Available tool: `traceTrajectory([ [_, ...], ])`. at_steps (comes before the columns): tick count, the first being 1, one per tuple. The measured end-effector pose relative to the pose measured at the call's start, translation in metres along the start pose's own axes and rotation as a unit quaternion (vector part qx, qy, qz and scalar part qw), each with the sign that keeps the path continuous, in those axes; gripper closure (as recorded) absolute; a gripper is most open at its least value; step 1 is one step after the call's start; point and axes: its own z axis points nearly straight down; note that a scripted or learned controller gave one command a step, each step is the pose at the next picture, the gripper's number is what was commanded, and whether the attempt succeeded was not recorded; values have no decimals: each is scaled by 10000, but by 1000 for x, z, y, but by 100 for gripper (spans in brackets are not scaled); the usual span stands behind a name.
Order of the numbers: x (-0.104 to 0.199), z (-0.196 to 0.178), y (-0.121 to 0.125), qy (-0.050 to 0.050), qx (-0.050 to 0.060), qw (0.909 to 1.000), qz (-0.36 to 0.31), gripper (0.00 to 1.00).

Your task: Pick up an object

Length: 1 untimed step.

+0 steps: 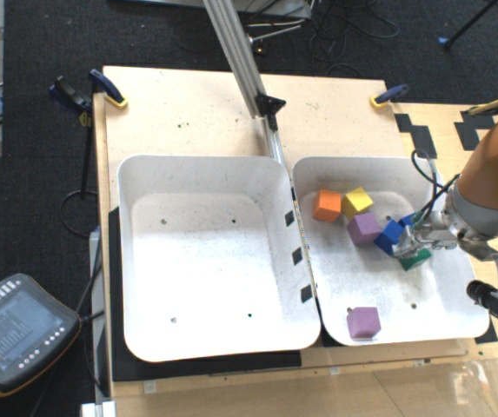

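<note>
Blocks sit in the right bin (pixel 457 320), and your gripper (pixel 411 246) is low among them near that bin's right side. An orange block (pixel 327 205) touches a yellow block (pixel 358 201); just below them a purple block (pixel 363 228) lies against a blue block (pixel 390 235). The gripper is right at the blue one, with a green block (pixel 417 260) just under it. You cannot tell from this angle whether the tool is open or closed on anything. A second purple block (pixel 363 321) lies apart, near the front edge. The left bin (pixel 144 181) sits beside it
</note>
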Motion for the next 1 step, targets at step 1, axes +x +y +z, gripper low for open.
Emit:
traceTrajectory([
  [1,7,-57,-3,24,58,10000,-12,100],
])
